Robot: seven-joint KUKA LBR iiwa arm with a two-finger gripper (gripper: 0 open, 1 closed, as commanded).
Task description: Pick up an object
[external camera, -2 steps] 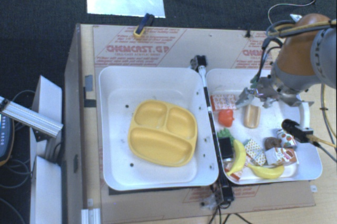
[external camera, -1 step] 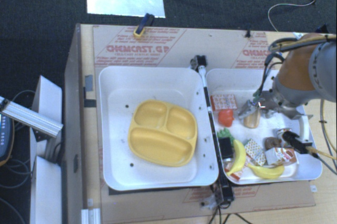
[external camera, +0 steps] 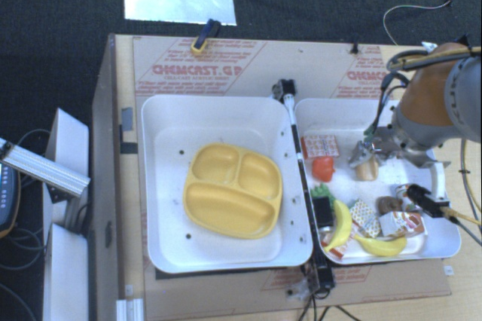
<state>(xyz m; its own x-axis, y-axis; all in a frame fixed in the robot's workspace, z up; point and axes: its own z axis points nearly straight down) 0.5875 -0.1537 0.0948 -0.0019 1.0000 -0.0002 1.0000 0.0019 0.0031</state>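
Arm (external camera: 433, 97) reached in from the right, over the right bin (external camera: 339, 116). End effector (external camera: 364, 155) sat low in the middle of that bin, directly above a small tan block (external camera: 367, 171). The two looked like they were touching or very nearly so. We couldn't tell how far open the end effector was, or whether it had a grip on the block.

Also in the right bin:
- red-and-white packet (external camera: 320, 145) by the left wall, towards the far end
- red item (external camera: 324, 168) just below the packet, left of the tan block
- green item (external camera: 322, 191) and black item (external camera: 324, 212) further down the same wall
- one banana (external camera: 340, 225) curving beside the black item
- second banana (external camera: 380, 245) along the near edge
- checkered packet (external camera: 363, 215) between the two bananas
- small brown item (external camera: 388, 204) and a white-and-red wrapper (external camera: 401, 223) to the right of the checkered packet

Left bin (external camera: 169, 161) held a yellow divided plate (external camera: 233, 188), roughly centred and lying flat. Both bins sat side by side on the bench (external camera: 226, 67), walls touching in the middle.
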